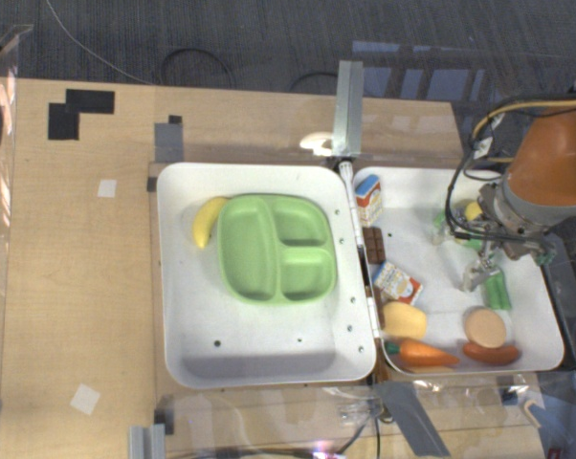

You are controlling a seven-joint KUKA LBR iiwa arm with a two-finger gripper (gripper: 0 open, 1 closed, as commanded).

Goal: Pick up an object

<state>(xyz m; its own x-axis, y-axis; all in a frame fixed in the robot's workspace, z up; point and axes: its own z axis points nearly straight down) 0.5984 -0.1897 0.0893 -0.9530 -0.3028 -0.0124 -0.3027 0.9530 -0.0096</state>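
Observation:
My gripper (481, 268) hangs low over the right side of the right bin (417, 208), under the orange band of the arm (553, 161). A green stick-shaped item (498, 292) lies just beside and below it, touching or nearly so. A round tan item (486, 328) and a red-brown sausage (492, 354) lie in front of it. Nothing visibly sits in the gripper. A small yellow piece (472, 210) shows behind the wrist, partly hidden by cables.
The right bin also holds a small carton (367, 196), a dark bar (372, 245), a printed packet (398, 282), a yellow lump (405, 320) and a carrot (427, 355). In the left bin (183, 342) are a green divided plate (274, 247) and a banana (207, 220).

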